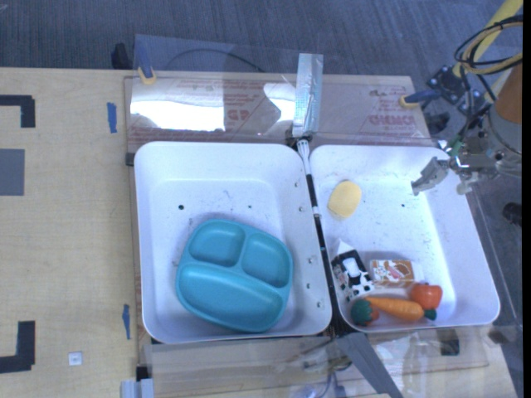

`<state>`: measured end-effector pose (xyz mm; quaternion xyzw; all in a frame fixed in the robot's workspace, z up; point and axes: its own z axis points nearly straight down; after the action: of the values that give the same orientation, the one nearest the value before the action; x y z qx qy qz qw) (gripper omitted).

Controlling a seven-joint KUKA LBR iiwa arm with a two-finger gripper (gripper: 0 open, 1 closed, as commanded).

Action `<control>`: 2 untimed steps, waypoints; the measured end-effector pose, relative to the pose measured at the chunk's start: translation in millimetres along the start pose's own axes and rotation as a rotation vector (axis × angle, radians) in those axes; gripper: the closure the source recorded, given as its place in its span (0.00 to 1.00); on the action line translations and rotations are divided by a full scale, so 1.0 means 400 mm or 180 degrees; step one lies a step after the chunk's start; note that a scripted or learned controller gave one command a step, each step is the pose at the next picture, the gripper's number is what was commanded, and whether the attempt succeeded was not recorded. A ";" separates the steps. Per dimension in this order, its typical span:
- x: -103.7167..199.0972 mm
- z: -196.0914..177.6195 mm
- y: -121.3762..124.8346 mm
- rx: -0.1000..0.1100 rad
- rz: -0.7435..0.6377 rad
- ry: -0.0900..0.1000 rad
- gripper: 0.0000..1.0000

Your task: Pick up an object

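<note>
The lemon [344,198] lies alone in the right bin [465,247], likely light, smooth and apt to roll, so best pinched across its middle, while the gripper [431,175] hovers near the far wall, whether spread or closed I cannot tell.

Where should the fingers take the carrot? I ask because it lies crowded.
Grip the carrot across its orange middle, coming straight down; it lies flat, lengthwise along the right bin's near wall, with the tomato close at one end.
</note>
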<state>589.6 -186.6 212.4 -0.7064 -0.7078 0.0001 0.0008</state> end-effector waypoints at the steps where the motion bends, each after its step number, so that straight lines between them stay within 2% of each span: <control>1: 0.001 -0.028 0.003 -0.0014 -0.0008 -0.0003 1.00; 2: -0.095 -0.198 0.062 -0.0028 -0.0958 -0.0024 1.00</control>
<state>614.3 -224.5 291.7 -0.5924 -0.8056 -0.0005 -0.0050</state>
